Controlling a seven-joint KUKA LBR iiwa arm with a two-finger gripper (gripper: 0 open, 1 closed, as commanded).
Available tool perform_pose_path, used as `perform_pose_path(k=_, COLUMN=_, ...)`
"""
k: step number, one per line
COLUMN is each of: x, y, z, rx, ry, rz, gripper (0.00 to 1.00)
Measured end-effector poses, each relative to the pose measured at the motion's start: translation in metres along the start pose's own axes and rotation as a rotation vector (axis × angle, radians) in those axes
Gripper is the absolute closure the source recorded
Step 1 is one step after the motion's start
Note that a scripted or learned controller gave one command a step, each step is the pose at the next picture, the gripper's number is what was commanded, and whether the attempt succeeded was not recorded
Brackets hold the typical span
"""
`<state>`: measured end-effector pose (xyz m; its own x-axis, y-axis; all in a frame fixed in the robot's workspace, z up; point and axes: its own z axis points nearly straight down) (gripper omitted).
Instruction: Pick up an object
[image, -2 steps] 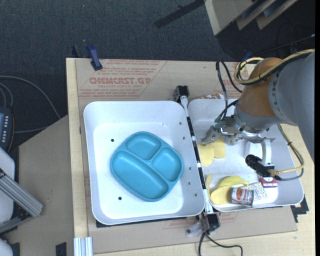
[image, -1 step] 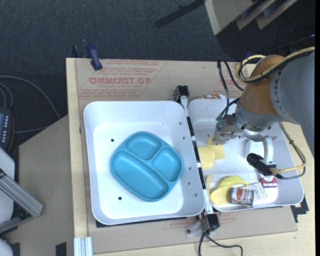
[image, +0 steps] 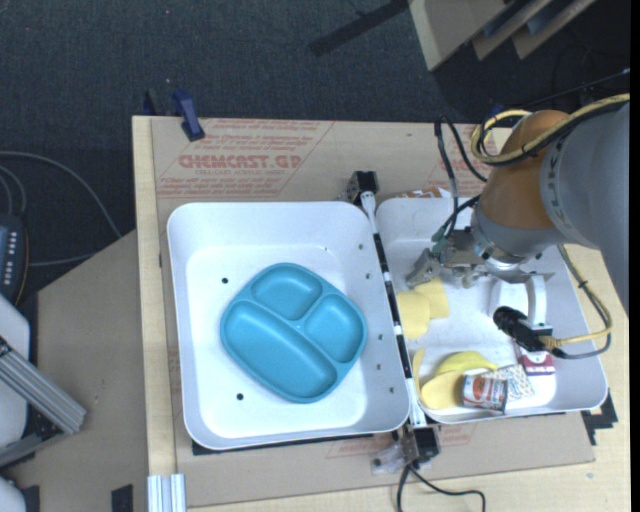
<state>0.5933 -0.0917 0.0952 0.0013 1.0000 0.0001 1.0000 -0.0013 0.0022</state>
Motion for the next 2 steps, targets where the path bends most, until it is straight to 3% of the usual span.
perform_pose_path(k=2, x=0.0001, y=-0.0095, z=0.01, rx=0.002, ry=0.001, rz=0.0, gripper=0.0)
